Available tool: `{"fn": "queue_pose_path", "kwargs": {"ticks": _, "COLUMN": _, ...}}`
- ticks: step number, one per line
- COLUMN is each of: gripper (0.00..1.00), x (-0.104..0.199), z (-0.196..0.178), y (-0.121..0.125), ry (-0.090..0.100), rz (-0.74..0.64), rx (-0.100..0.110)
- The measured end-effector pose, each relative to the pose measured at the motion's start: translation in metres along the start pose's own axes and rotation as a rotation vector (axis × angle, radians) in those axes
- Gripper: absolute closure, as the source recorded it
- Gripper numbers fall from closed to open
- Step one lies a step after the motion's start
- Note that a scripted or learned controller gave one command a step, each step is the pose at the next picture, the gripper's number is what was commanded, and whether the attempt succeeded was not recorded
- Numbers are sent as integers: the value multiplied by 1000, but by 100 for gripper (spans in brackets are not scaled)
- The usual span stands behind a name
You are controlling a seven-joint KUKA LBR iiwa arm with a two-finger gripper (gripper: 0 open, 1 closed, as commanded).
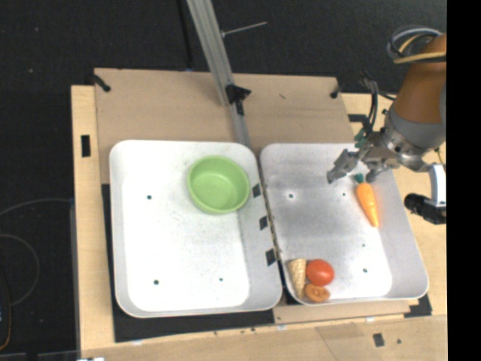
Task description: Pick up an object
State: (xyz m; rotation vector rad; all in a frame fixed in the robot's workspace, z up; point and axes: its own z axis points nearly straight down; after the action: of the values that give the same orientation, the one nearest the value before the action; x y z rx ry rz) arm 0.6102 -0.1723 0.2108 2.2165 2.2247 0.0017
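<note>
An orange carrot (367, 203) with a green top lies in the right bin (316, 224) near its right side. My gripper (353, 168) hangs over the same bin's upper right part, just above and left of the carrot's green end. Its fingers (336, 170) are spread and hold nothing. A red tomato (320, 271), a pale cone-shaped piece (298, 274) and a small orange piece (316, 293) lie together at the right bin's front left corner. A green bowl (218, 184) sits upright in the left bin (150, 262), near its back right.
A grey metal pole (214, 47) slants down from the top to the gap between the bins. Black clips (264, 220) sit along the divide between the two bins. The bench edge lies close behind and in front of the bins.
</note>
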Motion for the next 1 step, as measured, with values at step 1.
{"fn": "queue_pose_path", "kwargs": {"ticks": 1, "gripper": 0, "x": 0, "z": 0, "y": 0, "ry": 0, "rz": 0, "rx": 0}}
